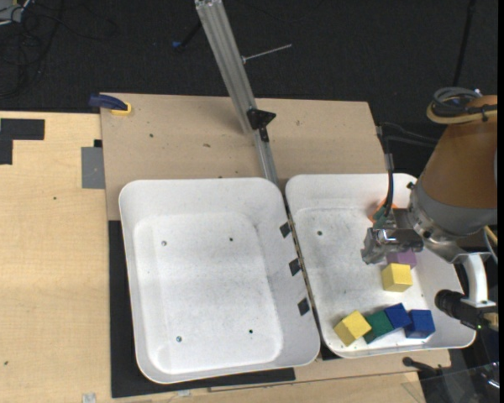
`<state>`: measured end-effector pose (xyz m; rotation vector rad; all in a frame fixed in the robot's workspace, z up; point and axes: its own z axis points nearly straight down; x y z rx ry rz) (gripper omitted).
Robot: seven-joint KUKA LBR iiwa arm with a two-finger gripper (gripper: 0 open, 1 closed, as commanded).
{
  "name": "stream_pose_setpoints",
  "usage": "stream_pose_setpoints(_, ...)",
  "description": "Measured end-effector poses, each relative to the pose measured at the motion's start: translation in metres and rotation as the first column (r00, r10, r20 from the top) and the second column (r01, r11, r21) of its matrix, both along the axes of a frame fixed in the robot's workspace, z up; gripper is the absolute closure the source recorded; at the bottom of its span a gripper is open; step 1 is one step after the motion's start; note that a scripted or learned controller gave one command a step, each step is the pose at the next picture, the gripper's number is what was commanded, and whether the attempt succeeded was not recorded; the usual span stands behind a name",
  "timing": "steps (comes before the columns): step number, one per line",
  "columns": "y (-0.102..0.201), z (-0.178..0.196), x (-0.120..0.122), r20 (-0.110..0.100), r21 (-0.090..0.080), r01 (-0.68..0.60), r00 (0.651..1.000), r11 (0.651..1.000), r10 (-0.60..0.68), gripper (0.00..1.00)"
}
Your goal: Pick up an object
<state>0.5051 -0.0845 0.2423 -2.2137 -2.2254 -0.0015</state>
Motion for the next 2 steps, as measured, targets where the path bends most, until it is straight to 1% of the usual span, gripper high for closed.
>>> stream_pose_setpoints(1, 0.048, -0.012, 0.010, -0.004, 0.000, 0.002, 1.000, 1.000, -0.002, 1.00)
stream_pose_setpoints(2, 0.104, -0.018, 0.007, -0.004, 0.000, 0.000, 1.000, 1.000, 0.000, 1.00)
